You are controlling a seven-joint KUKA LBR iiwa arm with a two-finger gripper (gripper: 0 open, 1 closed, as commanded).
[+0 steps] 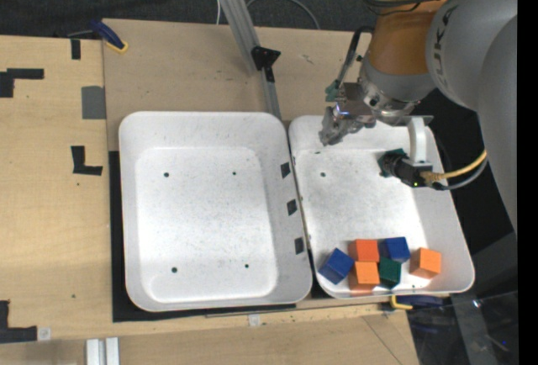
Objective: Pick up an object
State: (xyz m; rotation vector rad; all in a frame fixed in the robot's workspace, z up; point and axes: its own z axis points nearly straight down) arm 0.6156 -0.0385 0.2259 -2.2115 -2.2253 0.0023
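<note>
Hovering: pincer (334, 129) hung over right bin's (437, 216) far edge | fingers: cannot tell | blocks (380, 261) clustered at near edge, well apart

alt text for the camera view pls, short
A grey robot arm with an orange band reaches in from the right, its gripper hanging over the far edge of the right white bin. Six small blocks, blue, orange and green, cluster at that bin's near edge. The left white bin sits alongside.
</note>
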